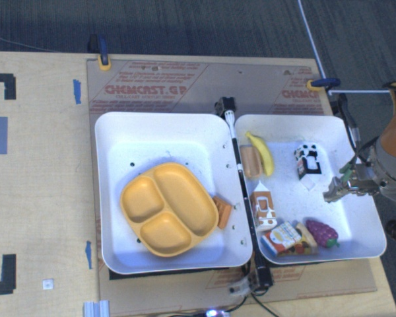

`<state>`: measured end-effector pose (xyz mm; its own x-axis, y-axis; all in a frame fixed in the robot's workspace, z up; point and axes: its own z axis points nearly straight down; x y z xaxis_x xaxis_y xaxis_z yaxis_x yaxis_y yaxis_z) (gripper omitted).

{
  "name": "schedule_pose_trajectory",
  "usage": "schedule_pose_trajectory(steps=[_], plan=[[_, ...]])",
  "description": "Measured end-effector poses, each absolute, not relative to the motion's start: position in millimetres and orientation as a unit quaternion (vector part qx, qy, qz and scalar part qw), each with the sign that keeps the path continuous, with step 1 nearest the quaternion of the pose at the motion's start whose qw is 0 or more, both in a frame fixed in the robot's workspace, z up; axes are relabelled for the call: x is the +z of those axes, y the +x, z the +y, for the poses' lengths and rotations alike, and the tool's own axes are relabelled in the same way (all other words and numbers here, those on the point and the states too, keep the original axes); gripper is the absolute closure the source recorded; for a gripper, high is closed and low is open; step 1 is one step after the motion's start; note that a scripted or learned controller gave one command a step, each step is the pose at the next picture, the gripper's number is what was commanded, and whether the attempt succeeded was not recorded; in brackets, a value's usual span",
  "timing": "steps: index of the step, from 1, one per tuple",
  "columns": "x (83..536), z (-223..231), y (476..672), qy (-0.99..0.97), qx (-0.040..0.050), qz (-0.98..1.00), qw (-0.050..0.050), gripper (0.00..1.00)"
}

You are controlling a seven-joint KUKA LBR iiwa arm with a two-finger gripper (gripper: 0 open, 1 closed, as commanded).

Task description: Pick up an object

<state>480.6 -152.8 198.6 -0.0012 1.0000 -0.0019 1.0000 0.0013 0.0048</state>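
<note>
The end effector (335, 193) hangs over the right bin (366, 246), near its right edge. I cannot tell how it is set. A banana (261, 152) lies near the bin's left wall, and purple grapes (323, 232) sit near its front edge.

A pale wooden bench (39, 197) is seen from above, with dark carpet beyond its far edge. A brown board (185, 84) printed with red lettering is laid flat on it and held at the far edge by two clamps, one at the left corner (103, 53) and one at the right (322, 82). Two shallow white bins are set side by side on the board, the left bin (112, 177) and the right bin (363, 230) touching along a black strip (a clip sits at its far end). Blue tape marks (76, 91) and black corner marks (6, 84) are stuck to the bare bench at the left.
</note>
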Motion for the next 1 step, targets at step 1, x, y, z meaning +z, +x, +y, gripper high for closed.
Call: schedule_pose_trajectory(steps=[1], plan=[[201.9,-137.5,480.5,0.707,0.0009,0.708,0.001,1.00]])
